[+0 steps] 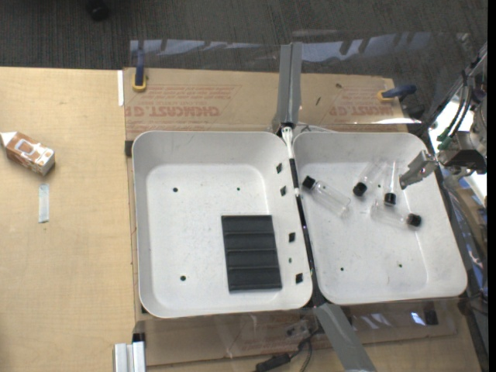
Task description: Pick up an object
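Dark ribbed carpet runs behind the worktop point(62, 285), a pale wood surface with a sheet of brown printed cardboard point(209, 103) under two shallow white plastic bins with rounded corners. In the left bin point(155, 161) lies a flat black ridged rectangular block point(251, 253), its long side running toward the camera's near edge. In the right bin point(372, 285) lie several small clear tubes with black caps: one tube point(324, 194) near the bin's left wall, slanting from upper left to lower right with its cap at the upper left end, and a loose cluster of tubes point(384, 188) toward the upper right, pointing various ways. The pincer point(415, 170), grey metal, reaches in from the right over the bin's upper right part, its tip just beside that cluster; whether it is open or closed cannot be told, and no tube is seen held in it. A small orange-and-white carton point(29, 153) rests well apart on the wood at left.
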### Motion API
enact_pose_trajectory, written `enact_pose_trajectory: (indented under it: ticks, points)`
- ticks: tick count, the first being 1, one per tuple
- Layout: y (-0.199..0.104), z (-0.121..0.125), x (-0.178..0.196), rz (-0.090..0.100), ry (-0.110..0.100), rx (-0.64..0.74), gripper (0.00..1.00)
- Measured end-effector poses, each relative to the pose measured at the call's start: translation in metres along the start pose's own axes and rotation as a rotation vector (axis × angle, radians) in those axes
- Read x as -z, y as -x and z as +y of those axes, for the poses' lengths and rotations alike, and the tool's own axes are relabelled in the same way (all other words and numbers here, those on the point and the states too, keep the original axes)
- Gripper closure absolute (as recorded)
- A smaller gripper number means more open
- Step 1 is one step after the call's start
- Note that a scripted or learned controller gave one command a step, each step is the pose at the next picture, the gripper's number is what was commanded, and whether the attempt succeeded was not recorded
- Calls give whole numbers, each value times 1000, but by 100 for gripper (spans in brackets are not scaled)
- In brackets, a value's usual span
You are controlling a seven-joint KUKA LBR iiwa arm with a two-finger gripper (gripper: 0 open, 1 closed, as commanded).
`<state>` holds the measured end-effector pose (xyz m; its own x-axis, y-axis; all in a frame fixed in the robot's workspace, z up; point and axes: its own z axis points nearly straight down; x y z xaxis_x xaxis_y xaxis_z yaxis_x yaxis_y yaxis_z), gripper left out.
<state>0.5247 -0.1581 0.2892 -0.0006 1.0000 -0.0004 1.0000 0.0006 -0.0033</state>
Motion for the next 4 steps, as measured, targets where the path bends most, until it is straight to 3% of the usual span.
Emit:
enact_pose_trajectory:
  ticks: [1,2,3,4]
  points:
    - [0,46,-186,-1,4,63,0]
    - [1,45,-177,-1,4,60,100]
    - [-11,90,-168,-1,3,79,100]
    - [-11,90,-168,-1,3,79,0]
